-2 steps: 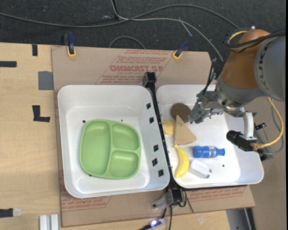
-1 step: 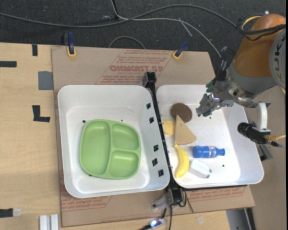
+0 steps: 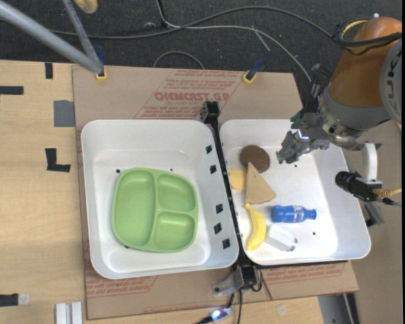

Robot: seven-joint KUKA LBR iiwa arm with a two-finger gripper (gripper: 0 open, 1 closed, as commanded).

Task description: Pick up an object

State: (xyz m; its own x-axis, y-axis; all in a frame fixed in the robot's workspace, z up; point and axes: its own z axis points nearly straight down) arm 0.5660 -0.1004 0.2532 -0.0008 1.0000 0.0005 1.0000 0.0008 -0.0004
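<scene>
Gripper [image 3: 288, 150] over right bin [image 3: 337, 181]; finger state cannot be determined.
Blue bottle [image 3: 291, 214]: light, rigid, slippery, roll-prone. Grasp across the body's middle.

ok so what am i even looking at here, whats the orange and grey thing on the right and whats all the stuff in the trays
That is a robot arm, grey with an orange band, reaching in from the right. One camera fixed above the bench looks down at a slant. The gripper at the arm's tip hangs over the right bin; whether it holds anything is unclear. That bin has a brown disc, a tan wedge, a banana and a blue bottle. The left bin holds a green divided plate.
</scene>
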